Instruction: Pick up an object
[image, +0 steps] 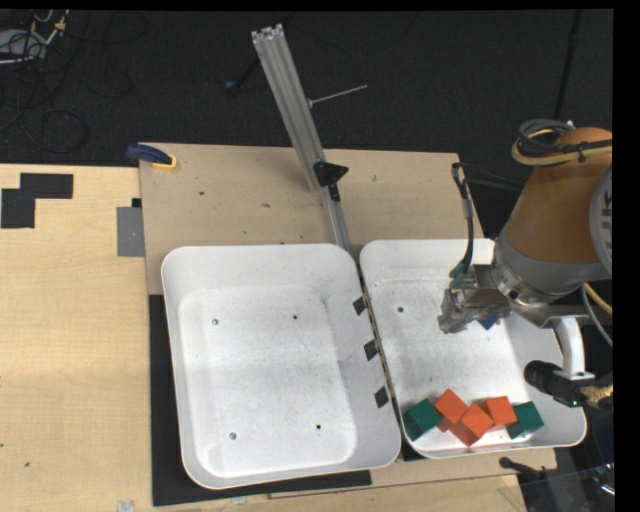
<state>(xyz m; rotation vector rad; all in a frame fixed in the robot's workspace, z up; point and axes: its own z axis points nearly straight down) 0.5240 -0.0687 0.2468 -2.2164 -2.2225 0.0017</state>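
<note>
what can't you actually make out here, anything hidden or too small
- End effector, camera view: too small and dark to tell whether its fingers are open or shut.
- Blue thing beside it: mostly covered by the arm, so its shape is unclear.
- Green block in the right bin: partly behind the orange blocks.

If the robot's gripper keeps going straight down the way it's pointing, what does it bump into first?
Probably the white floor of the right bin. The gripper points down over a bare patch, with something small and blue right beside it that it might touch first. The red and green blocks lie off toward the near rim.
</note>
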